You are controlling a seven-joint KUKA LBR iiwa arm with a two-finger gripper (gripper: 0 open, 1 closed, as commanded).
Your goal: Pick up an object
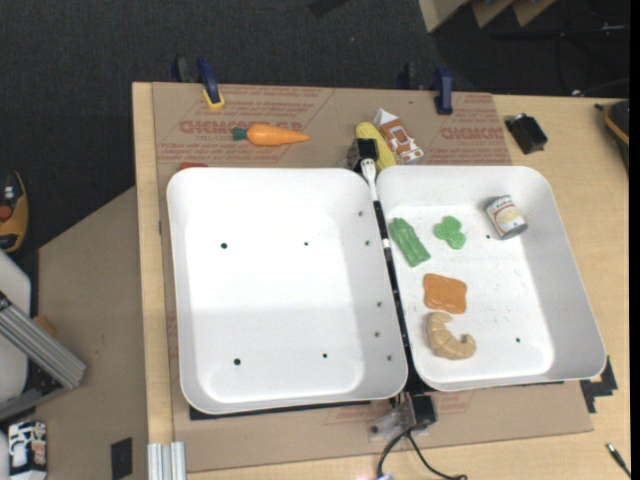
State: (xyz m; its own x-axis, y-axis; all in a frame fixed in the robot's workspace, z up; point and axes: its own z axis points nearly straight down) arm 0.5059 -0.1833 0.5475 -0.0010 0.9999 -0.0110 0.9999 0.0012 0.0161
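Whether the claw is apart or together cannot be told from this overhead view of the tabletop (pixel 95 268), pictured with nothing yet lifted. The candidates for picking are gathered in the right bin (pixel 572 278), at the right of the frame, the side from which the arm is said to reach: a small can (pixel 506 217) lying tilted near the upper right corner, a green lumpy piece (pixel 450 232) just left of it, a green oblong piece (pixel 408 241) close to the bin's left wall, an orange block (pixel 445 293) below them, and a tan curved piece (pixel 450 336) just beneath that, nearly touching it. The five are spread mostly apart, which is judged to leave room for a grasp from above. The left bin (pixel 178 258) is seen beside it at frame centre, the two rims meeting. Beyond the bins, at the top of the frame, a toy carrot (pixel 270 135) and a small carton (pixel 400 140) are left on the cardboard sheet (pixel 330 108), which appears to be held flat by two blue clamps (pixel 211 90).
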